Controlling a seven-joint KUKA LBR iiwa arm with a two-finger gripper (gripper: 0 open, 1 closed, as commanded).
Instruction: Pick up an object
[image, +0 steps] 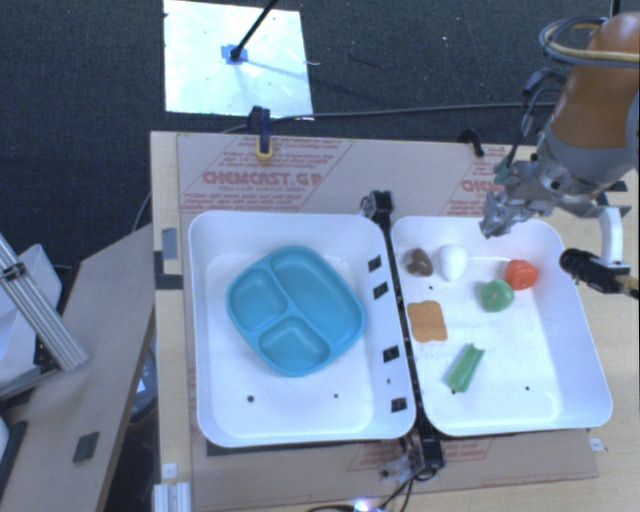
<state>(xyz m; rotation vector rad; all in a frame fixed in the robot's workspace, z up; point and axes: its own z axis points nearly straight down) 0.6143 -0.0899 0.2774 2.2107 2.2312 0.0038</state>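
- I am watching the arm (590, 100) reaching in from the right, its orange band sitting above the wrist, with the gripper (497, 222) hanging over the far edge of the right bin (575, 400).
- I cannot tell how the gripper is set; it is too small and blurred from here, and I am seeing nothing caught in it.
- In the right bin I am seeing six loose things lying: a brown lump (419, 262) and a white egg-shaped piece (453, 262) touching or just beside each other near the far left corner.
- A red-orange round piece (521, 273) is sitting near the gripper, lower in the picture and to its right, and a green round piece (496, 295) is lying just beside it.
- An orange-tan flat square (427, 321) is lying near the divider, and a green stick-shaped piece (464, 367) is resting at a slant nearer the camera.
- The left bin (220, 400) is carrying a blue sectioned plate (294, 310) with three compartments, turned at an angle.
- Both bins are sitting side by side on a cardboard sheet (300, 170) with red lettering.
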